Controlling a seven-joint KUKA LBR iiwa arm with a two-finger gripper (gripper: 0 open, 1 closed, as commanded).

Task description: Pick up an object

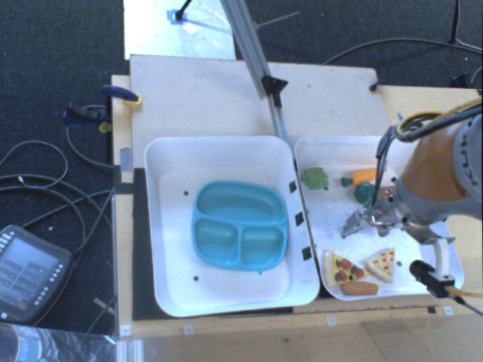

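Bench (196, 96): bearing two white bins side by side.
Left bin (162, 202): holding a blue tray (241, 225) with three compartments, near centre.
Right bin (332, 153): holding the toy food and the tool end of the arm.
Arm (445, 168): grey with an orange band, entering from 3 o'clock, over the right half of the right bin.
Gripper (353, 225): low over the middle of the right bin, pointing toward 9 o'clock; fingers slightly apart, nothing between them.
Pizza slices: one (341, 265) at 6 o'clock of the gripper, one (382, 263) at 5 o'clock.
Hot dog (359, 287): at the bin's 6 o'clock rim, just below the slices.
Broccoli (315, 178): at 11 o'clock of the gripper, near the bin's left wall.
Carrot (361, 176): at 12 o'clock of the gripper.
Teal piece (364, 193): just below the carrot, partly hidden by the arm.
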